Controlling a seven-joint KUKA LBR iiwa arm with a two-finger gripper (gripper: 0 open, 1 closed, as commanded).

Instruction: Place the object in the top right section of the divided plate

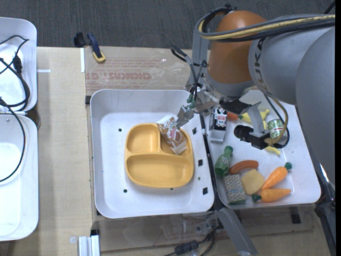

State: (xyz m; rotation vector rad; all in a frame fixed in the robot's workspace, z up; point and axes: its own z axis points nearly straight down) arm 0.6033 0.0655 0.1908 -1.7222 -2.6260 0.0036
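pincer (184,114) looks clamped on the little carton (173,133), which hangs right over the yellow divided plate's (158,169) top right section. I'd lower it a touch so it lands flat, then let go

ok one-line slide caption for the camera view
KUKA arm's gripper over a small carton at the top right section of the yellow divided plate in the left bin.
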